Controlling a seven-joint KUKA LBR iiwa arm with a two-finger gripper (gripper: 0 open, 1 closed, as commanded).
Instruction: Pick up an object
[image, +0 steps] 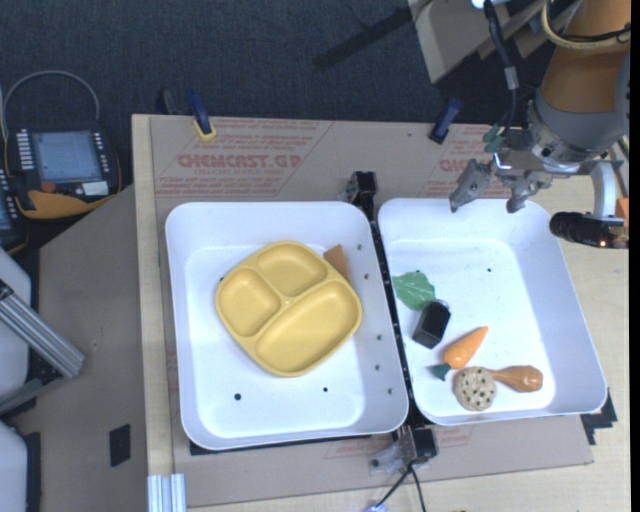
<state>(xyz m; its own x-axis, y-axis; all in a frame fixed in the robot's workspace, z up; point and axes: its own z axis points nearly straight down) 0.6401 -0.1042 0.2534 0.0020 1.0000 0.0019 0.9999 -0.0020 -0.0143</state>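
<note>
- Camera view: the gripper (490, 190) hangs over the far edge of the right bin (520, 255), fingers (466, 189) spread apart, holding nothing.
- Toys sit well away at the bin's near end: a carrot (466, 347), a cookie (474, 388), a black block (432, 324).
- Best plan: move over one toy, like the carrot, then go straight down and squeeze across its thin side.
</note>
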